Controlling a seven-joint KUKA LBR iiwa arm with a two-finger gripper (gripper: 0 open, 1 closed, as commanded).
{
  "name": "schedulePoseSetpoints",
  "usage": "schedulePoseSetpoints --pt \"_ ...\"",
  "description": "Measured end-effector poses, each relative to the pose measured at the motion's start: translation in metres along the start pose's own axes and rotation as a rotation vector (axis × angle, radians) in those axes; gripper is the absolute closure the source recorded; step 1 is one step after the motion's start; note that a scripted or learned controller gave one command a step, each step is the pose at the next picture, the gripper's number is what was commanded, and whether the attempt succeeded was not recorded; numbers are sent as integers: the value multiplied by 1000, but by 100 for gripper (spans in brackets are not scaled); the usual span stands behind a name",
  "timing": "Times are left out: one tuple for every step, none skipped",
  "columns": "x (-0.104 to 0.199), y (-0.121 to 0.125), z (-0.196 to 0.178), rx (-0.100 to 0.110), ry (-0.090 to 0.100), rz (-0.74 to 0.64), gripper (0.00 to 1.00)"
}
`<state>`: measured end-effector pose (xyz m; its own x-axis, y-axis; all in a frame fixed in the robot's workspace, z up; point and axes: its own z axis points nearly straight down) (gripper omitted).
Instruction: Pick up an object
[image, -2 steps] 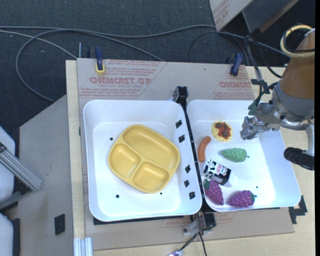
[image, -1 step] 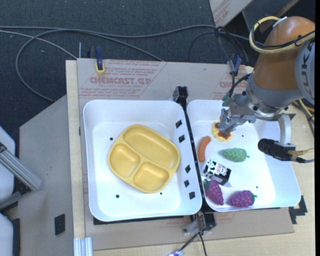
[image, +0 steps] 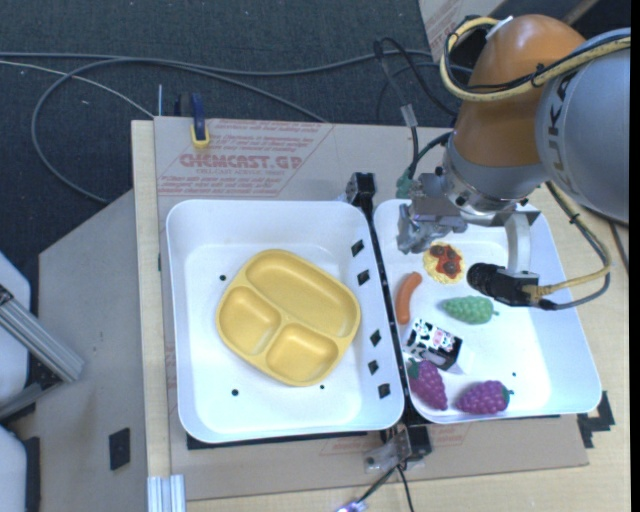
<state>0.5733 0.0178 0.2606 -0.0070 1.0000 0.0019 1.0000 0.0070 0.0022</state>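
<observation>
The small toy foods in the right bin look to you light and made of hard plastic, so they may slide away when touched. The orange carrot lies near the divider; I judge it best taken across its narrow middle. The purple grapes and the green piece are bumpy and probably less slippery. The little pizza is flat and hard to catch. The gripper hangs low at the far left corner of this bin, just beside the pizza, the wrist pointing down; I cannot tell its state. The yellow plate rests in the left bin.
</observation>
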Motion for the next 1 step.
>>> schedulePoseSetpoints --pt "54 21 20 1 -1 2 100"
